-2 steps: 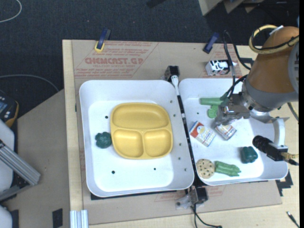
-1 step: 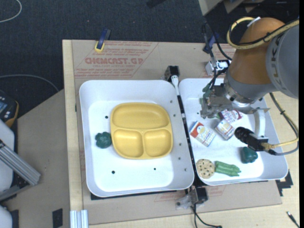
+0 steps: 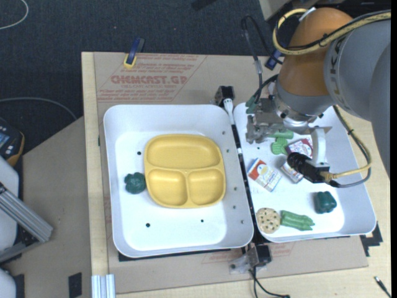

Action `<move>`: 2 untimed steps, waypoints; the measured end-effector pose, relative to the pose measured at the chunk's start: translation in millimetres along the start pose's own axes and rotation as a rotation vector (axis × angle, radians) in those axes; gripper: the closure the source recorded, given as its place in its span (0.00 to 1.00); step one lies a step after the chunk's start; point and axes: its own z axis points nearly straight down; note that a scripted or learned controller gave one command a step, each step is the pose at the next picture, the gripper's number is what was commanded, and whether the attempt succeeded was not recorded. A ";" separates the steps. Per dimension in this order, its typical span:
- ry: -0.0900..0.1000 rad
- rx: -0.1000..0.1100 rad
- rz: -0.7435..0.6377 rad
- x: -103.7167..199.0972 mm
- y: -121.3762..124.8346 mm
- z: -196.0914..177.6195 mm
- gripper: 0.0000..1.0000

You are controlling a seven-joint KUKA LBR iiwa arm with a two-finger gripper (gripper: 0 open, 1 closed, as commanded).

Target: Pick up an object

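My gripper (image 3: 259, 131) hangs over the back left part of the right bin (image 3: 347, 225), under the grey arm with the orange band. Just to its right lies a small green toy (image 3: 281, 145), partly covered by the wrist. A red and white packet (image 3: 301, 148) sits beside that. In front of the gripper lies a small white carton with red and orange print (image 3: 263, 174). Nearer the front are a round cookie (image 3: 268, 219), a green pea pod (image 3: 297, 220) and a dark green pepper (image 3: 324, 202).
The left bin (image 3: 118, 166) holds a yellow divided plate (image 3: 184, 169) and a dark green broccoli toy (image 3: 134, 182) at its left. A black cable (image 3: 335, 177) loops over the right bin. A blue and yellow clamp (image 3: 132, 53) sits on the board behind.
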 end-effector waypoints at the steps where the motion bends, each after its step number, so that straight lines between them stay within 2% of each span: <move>1: 0.001 0.000 -0.001 39.5 21.0 -1.7 1.00; 2: 0.001 -0.001 0.000 86.4 48.0 -3.2 1.00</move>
